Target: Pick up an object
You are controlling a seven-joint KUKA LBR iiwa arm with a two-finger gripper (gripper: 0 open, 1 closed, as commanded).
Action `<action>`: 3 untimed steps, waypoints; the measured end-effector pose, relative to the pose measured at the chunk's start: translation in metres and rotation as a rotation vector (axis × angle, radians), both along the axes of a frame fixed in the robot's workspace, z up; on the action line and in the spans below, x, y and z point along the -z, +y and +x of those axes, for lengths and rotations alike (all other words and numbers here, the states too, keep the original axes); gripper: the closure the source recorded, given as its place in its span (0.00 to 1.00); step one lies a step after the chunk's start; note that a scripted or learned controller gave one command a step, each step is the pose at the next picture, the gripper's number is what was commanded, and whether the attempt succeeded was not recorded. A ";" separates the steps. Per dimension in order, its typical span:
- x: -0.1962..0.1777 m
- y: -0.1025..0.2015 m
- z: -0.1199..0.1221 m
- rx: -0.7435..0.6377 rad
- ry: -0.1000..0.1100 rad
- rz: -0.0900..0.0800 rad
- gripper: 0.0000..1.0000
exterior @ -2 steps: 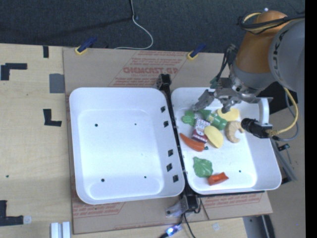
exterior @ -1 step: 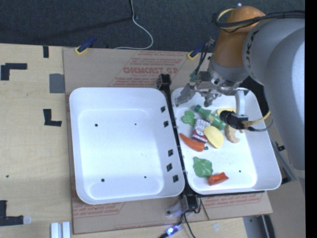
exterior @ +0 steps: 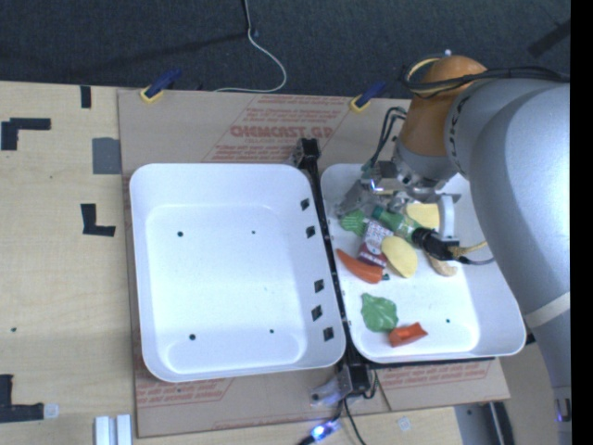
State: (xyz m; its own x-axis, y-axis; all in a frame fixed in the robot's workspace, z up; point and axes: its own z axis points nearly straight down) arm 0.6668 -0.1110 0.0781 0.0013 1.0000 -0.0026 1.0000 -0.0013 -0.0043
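The gripper (exterior: 369, 193) stood low at the far end of the right bin (exterior: 491, 341), near the wall it shares with the left bin (exterior: 222, 276). Its tip was lost among metal parts and clutter, so I could not tell if it was wide or narrow. I saw nothing held in it.

The closest thing to pick was a green piece (exterior: 351, 221), just below the gripper in the view and perhaps touching it. Beside that piece, to the gripper's lower right, lay a bottle (exterior: 393, 219), a packet (exterior: 374, 239) and two yellow pieces (exterior: 402, 257). A red pepper (exterior: 359, 266) lay further below. A leaf (exterior: 378, 311) and a small red piece (exterior: 408, 334) lay well apart from the gripper, at the near end.

In my judgement the main danger was the crowding. The things under the gripper touched each other, so a grasp there could catch two at once, or only push them aside and come up with nothing. The green piece was also close to the shared wall, and the gripper could strike that wall on the way down. The rounded yellow pieces looked smooth and could slip out during the lift. The leaf and the small red piece stood free and seemed safer to take.
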 end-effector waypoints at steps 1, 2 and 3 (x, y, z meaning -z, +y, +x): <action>-0.016 0.003 0.001 -0.003 -0.002 0.001 1.00; -0.010 -0.022 -0.029 -0.001 -0.013 0.003 1.00; -0.142 0.014 0.006 -0.008 -0.021 0.001 1.00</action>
